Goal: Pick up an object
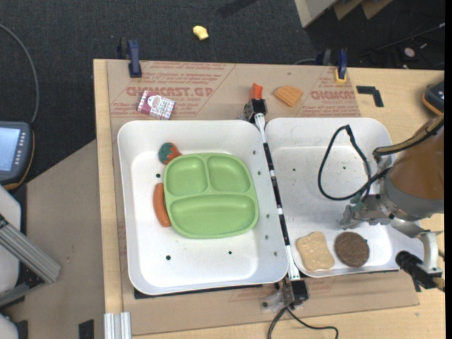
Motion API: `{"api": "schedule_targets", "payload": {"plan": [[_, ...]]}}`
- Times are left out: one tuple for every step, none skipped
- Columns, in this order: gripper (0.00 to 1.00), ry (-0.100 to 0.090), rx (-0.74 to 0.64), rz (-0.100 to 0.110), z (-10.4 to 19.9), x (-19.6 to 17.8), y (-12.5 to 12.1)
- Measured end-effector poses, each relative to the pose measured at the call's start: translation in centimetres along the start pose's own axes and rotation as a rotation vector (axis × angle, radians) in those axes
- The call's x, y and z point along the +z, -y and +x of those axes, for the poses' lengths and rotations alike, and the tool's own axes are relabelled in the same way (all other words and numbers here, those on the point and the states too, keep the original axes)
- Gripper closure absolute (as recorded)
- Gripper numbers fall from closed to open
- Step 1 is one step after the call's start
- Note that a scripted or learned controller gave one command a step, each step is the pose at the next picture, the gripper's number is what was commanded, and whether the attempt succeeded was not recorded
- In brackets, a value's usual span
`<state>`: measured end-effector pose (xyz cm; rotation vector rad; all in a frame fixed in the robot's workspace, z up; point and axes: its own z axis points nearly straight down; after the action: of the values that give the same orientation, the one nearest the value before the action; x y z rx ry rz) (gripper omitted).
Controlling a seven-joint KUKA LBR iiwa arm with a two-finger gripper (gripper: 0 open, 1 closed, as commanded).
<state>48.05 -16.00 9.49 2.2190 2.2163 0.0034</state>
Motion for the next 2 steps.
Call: {"api": "schedule_targets", "payload": {"plan": [[0.0, 0.0, 0.0, 0.001, 0.0, 0.1, 0.0], [0.0, 0.002, -0.003, -0.002, -3.5, 1.1, -8.5]]}}
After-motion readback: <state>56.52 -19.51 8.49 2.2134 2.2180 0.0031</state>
